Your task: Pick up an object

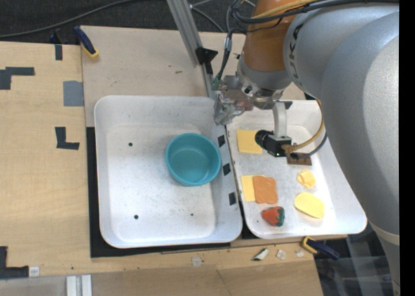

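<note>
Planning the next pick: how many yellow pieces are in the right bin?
4. A square slice at the bin's far left, a strip beside the orange slice, a small chunk and a bigger one near right. The arm may hide more.

Two shallow white bins sit side by side on the table (pixel 39 158). The left bin (pixel 117 223) holds a teal bowl (pixel 192 158), upright near its right wall. The right bin (pixel 343 217) holds a pale yellow square slice (pixel 248 141), an orange slice (pixel 264 189), a toy strawberry (pixel 273 215) and two yellow pieces (one (pixel 309 205) larger than the other (pixel 306 178)). The end effector (pixel 224 111) hangs over the bins' shared edge.
</note>
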{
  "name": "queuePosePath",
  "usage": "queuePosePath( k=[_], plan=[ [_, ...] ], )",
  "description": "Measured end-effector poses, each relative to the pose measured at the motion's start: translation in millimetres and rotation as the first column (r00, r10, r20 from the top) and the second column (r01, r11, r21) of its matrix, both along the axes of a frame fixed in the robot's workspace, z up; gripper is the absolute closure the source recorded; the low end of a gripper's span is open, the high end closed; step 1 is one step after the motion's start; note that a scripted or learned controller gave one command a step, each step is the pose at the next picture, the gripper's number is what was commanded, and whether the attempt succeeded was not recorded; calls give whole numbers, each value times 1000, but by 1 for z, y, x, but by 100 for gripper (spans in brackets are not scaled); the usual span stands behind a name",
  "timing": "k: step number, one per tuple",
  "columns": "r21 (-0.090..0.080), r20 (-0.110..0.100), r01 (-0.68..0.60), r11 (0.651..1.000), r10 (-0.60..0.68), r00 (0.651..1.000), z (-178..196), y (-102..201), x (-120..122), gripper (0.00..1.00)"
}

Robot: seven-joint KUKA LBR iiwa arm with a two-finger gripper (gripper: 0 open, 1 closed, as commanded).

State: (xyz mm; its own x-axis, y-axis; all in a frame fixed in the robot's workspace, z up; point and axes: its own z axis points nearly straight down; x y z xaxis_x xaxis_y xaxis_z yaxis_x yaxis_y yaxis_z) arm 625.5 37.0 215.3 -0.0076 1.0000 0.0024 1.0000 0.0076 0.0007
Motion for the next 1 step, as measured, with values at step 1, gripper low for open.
queuePosePath(
  k=[1],
  plan=[
    [0,-1,0,1000,0,1000,18,55,-6,100]
  ],
)
